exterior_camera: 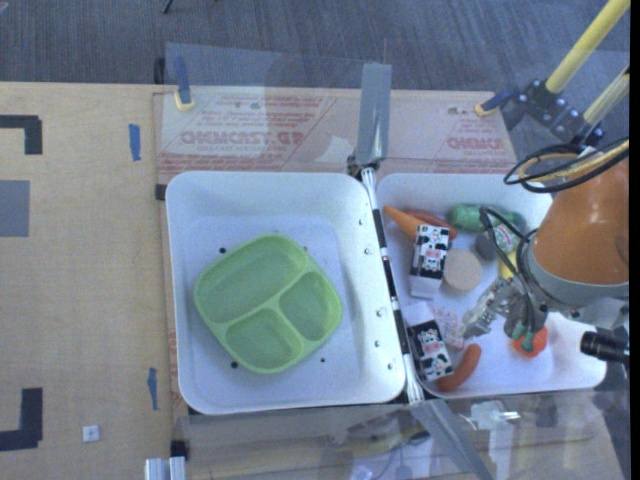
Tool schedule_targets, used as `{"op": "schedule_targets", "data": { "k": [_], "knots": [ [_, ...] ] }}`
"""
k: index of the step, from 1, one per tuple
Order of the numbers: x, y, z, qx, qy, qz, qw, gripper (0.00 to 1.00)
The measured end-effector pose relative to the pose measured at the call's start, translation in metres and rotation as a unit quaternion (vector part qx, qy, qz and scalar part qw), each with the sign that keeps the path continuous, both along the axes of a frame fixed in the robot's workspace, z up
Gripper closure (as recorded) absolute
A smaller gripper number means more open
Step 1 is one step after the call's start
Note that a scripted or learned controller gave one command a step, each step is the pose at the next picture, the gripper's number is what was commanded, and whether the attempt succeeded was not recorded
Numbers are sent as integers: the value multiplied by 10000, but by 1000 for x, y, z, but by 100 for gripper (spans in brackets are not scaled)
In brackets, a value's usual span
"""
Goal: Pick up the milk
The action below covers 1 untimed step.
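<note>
My tool [500, 308] hangs low in the right bin [570, 373]; whether it is open or closed I cannot tell. One boxy cow-print milk carton [430, 258] lies left of it beside a pale round disc [463, 271]; a second milk carton [430, 349] sits near the bin's front-left corner, touching a red sausage [462, 366]. The left bin [200, 208] holds a glossy green divided plate [267, 302], with bare white floor around it.

Grey KUKA arm [588, 268] with a broad, glossy orange band [592, 230] above the wrist. Black cables [556, 164] looped over the orange band. Small metallic gripper [497, 306] of silver links and brackets below the rounded grey wrist housing.
</note>
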State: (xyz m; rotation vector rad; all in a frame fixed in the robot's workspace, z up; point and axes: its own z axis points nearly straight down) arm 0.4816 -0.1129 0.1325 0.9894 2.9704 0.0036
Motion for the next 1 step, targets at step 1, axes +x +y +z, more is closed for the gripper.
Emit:
{"op": "schedule_targets", "data": {
  "k": [1],
  "knots": [
    [1, 61, 52, 7, 35, -151, 9999, 100]
  ]
}}
